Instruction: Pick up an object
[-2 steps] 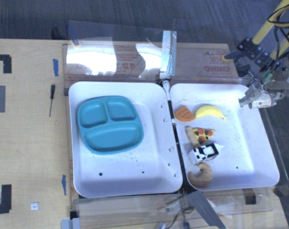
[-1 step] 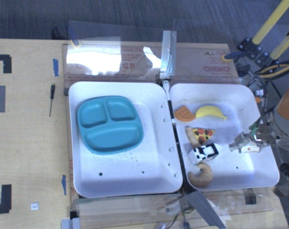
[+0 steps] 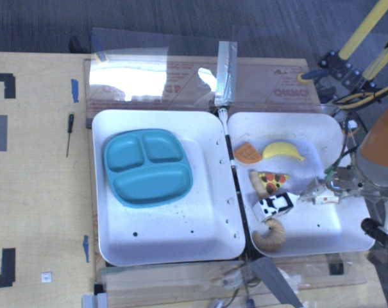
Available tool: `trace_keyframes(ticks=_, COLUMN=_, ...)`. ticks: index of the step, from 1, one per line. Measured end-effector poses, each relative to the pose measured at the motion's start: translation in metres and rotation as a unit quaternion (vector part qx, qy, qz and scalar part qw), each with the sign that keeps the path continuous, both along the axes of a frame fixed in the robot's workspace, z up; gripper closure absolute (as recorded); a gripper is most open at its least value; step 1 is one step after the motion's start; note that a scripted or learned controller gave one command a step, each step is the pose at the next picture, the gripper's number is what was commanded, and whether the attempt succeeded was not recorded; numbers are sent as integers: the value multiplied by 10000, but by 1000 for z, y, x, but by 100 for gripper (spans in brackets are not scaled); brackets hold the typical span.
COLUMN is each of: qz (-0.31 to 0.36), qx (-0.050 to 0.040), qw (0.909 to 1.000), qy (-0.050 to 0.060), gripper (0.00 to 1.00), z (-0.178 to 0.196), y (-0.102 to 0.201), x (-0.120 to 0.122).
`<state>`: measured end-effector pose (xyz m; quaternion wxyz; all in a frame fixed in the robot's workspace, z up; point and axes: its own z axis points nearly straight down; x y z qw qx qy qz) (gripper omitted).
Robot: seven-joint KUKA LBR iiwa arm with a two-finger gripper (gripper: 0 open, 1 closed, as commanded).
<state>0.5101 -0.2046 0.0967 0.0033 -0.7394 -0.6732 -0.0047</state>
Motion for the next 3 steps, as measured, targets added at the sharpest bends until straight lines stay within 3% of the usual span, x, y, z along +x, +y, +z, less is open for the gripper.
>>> trace_keyframes(ticks=1, qz=-1, qx=3, qw=10000, qy=0, gripper=100, z=8, y=1, x=0)
trace_keyframes(ticks=2, qz=154, qx=-56, qw=9998, qy=-72, gripper=100, z=-6, y=97, x=49)
trace_keyframes(ticks=3, qz=887, qx=-49, qw=9960, qy=-40, gripper=100, z=92, y=173, x=93)
